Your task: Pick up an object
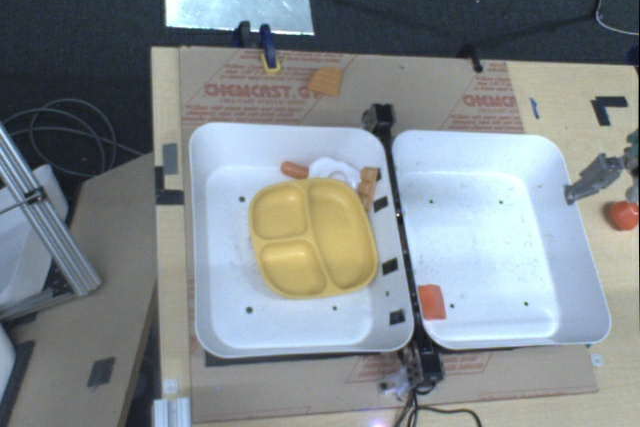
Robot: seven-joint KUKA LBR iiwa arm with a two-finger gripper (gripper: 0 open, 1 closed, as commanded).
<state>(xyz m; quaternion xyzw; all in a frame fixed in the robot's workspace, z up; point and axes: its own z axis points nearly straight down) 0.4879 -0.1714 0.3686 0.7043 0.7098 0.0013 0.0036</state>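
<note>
Orange block (431, 301) lies alone in right bin (560, 175), near-left corner, clear room around it, so easiest pick. Yellow divided plate (311, 237) crowds left bin (215, 155). My pincer (585, 183) hangs at right bin's far-right rim, nothing held; finger spread unclear.

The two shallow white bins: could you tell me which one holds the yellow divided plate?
The left white bin holds the yellow divided plastic plate; the right white bin has just a small orange block at its near-left corner.
</note>
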